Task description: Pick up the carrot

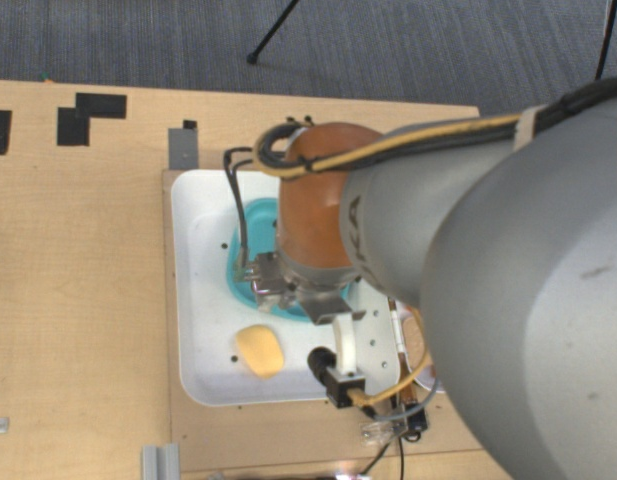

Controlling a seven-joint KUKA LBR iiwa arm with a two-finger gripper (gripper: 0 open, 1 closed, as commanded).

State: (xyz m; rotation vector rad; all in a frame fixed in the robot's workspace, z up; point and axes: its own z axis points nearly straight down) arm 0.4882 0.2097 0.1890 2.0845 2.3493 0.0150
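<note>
White bin (188, 298) set on pale wooden bench (78, 298); teal dish (256, 230) lying in bin, partly hidden; yellow rounded lump (260, 350) near bin's lower wall, apart from dish; black tape marks (88, 116) on bench at upper left; grey bracket (183, 148) just beyond bin's corner; grey carpet (138, 18) behind, crossed by thin black rod (286, 20).

Carrot (416, 334): only an orange sliver is showing, just past the right wall of the white bin (188, 268). The rest is lying hidden under the grey arm (508, 268); shape and pose cannot be told.
</note>
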